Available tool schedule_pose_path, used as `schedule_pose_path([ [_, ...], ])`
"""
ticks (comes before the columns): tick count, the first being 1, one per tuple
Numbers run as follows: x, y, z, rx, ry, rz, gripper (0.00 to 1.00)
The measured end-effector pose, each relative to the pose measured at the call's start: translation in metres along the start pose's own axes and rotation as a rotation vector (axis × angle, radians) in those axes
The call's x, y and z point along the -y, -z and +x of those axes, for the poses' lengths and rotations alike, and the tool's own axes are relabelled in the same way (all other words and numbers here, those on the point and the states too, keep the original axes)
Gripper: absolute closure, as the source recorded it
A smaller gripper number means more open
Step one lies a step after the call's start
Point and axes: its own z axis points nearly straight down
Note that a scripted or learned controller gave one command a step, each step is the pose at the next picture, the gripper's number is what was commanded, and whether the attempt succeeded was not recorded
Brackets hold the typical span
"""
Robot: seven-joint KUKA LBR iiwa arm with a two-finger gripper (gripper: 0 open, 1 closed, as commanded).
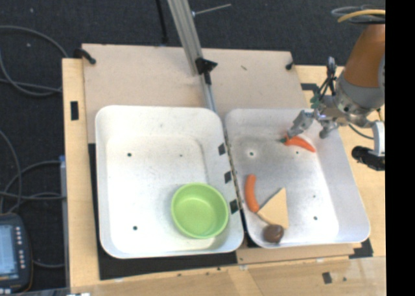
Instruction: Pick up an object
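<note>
- Gripper (311,122) is seen above right bin's (337,184) far corner; finger opening cannot be told.
- Orange piece (300,143) lies just below it.
- Green bowl (200,210) sits in left bin (130,159).

The arm comes in from the right edge of the view, its orange band uppermost and the grey wrist section just below it, angled down and to the left. From the wrist the hand (305,131) reaches leftward and downward, with metal linkages and thin cables showing around its body. Its two fingers (299,122) point down-left, spread a little apart, their tips low and close to the surface beneath.
</note>
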Motion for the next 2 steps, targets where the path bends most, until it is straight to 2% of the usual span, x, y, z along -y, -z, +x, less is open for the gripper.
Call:
schedule_pose_path([
  [1, -0.007, -0.046, 0.002, 0.000, 0.003, -0.002, 0.00],
  [2, -0.009, -0.031, 0.001, 0.003, 0.005, -0.010, 1.00],
])
